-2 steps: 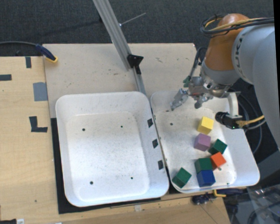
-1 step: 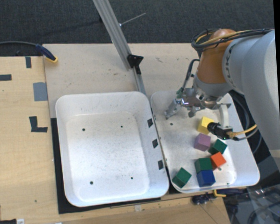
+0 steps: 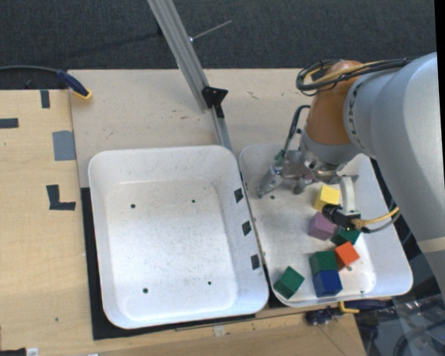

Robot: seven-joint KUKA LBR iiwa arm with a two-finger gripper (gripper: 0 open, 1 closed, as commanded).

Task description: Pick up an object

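Several small blocks, the yellow block (image 3: 329,196) nearest, are seen clustered in the right bin (image 3: 386,276) just right of and below the gripper (image 3: 270,185), whose fingers hang apart, holding nothing.

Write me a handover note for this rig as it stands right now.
Gripper: low over the upper left part of the right bin, nothing visibly between its fingers.
Objects: all in the right bin. Yellow block and purple block sit just right of the gripper; a green block, another green block, a blue block and an orange block lie near the front edge.
Done: no pick yet.
Left: grasp one block and lift it.
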